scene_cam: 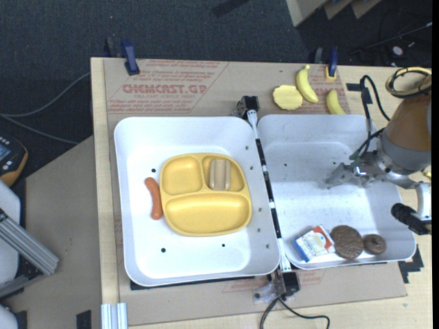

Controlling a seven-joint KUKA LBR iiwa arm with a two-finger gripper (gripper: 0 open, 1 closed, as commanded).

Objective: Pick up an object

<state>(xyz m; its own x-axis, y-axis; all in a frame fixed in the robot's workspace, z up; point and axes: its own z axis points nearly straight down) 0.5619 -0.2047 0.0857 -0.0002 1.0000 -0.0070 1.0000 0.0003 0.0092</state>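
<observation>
Two round brown cookies [348, 241] lie near the open, empty tool [341, 176].

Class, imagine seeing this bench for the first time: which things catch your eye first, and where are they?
A yellow divided plate sits in the left bin, an orange sausage beside its left edge. The arm's tool hangs over the right bin. Two bananas lie on the bench behind that bin.

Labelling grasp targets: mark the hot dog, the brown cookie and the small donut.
hot dog [155, 198], camera view, middle of its length.
brown cookie [347, 241], camera view, centre of its top.
small donut [374, 244], camera view, its ring.
</observation>
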